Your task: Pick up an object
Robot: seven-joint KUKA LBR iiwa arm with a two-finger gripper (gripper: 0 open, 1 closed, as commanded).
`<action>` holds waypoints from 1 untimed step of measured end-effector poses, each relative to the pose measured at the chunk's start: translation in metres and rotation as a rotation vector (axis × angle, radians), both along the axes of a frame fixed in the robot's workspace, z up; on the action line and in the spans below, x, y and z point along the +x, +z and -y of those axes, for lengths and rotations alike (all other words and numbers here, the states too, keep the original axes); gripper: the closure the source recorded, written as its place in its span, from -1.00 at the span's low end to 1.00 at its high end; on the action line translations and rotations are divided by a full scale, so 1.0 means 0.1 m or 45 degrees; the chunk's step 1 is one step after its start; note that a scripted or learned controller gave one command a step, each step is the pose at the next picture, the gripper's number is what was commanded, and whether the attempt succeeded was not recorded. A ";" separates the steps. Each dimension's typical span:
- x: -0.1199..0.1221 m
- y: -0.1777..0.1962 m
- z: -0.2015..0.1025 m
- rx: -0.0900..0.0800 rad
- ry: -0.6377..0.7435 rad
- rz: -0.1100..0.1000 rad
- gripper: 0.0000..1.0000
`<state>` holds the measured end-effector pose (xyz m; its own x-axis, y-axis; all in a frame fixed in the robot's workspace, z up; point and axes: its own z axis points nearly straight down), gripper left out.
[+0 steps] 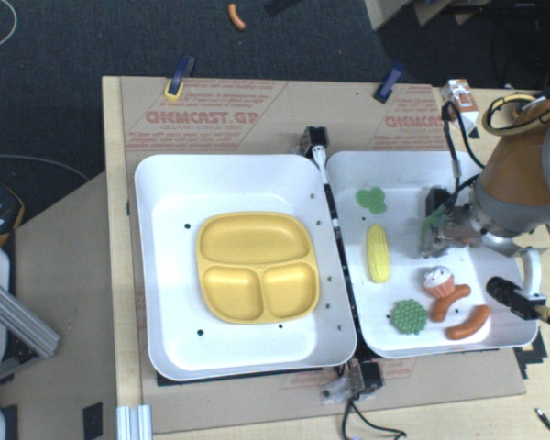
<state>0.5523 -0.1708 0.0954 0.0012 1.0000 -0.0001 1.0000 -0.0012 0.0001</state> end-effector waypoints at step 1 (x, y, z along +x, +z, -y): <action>0.02 0.42 0.00 -0.003 0.002 0.006 1.00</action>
